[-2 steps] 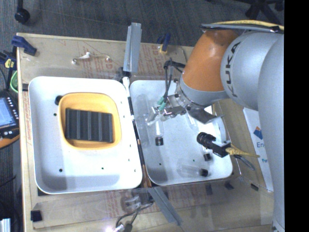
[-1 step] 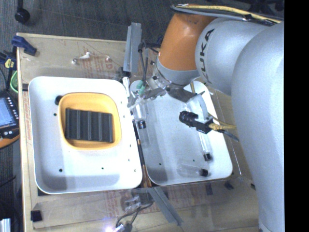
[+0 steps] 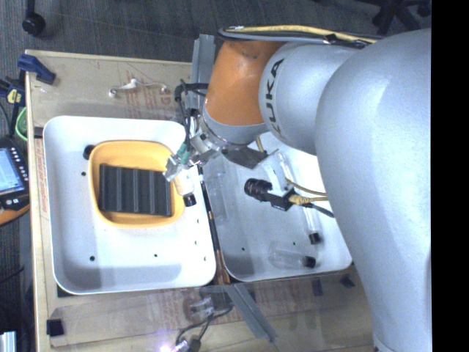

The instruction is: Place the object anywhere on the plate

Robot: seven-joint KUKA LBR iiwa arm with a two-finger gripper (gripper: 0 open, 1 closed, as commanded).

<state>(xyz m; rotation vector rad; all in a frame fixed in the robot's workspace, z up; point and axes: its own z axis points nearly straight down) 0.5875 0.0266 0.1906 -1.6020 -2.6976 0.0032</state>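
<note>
Wooden bench (image 3: 110,72), two white bins. Plate (image 3: 135,189), yellow with dark ribbed centre, in left bin (image 3: 117,270). Gripper (image 3: 182,169) hovers at plate's right rim; grip state unclear, object not identifiable. Step likely placement; next: lower over plate, release.

yellow plate (image 3: 132,156) sits flat in the left bin, a dark ribbed block (image 3: 135,191) lying flat on it, pretty much centered.

Grey arm (image 3: 366,123), orange wrist band (image 3: 234,86), black KUKA lettering.
</note>
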